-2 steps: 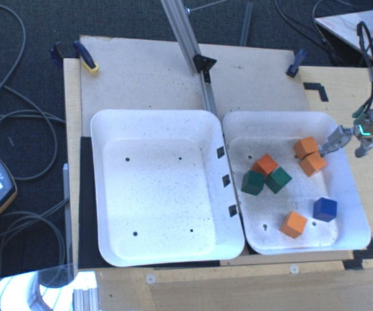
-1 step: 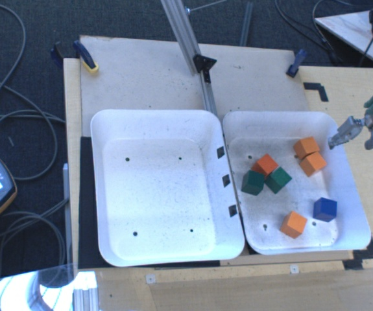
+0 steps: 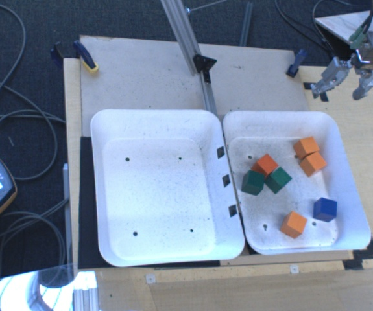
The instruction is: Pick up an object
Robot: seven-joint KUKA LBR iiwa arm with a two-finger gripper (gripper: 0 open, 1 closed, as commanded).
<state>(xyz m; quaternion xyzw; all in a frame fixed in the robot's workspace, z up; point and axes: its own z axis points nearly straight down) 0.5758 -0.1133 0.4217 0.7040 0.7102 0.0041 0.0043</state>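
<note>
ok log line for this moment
gripper open, above right bin's far corner | holds nothing | seven blocks in right bin | pick not begun

Below me, white speckled bins (image 3: 154, 251) on a pale tan desk (image 3: 147, 76); orange cubes (image 3: 306, 146), two green cubes (image 3: 278, 180), one blue cube (image 3: 325, 208).

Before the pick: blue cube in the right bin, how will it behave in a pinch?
The blue cube looks rigid with flat faces, so it probably won't roll or deform. It sits clear of the orange cube, so neighbours shouldn't interfere. Being small, it's likely light and may skid if nudged.
</note>
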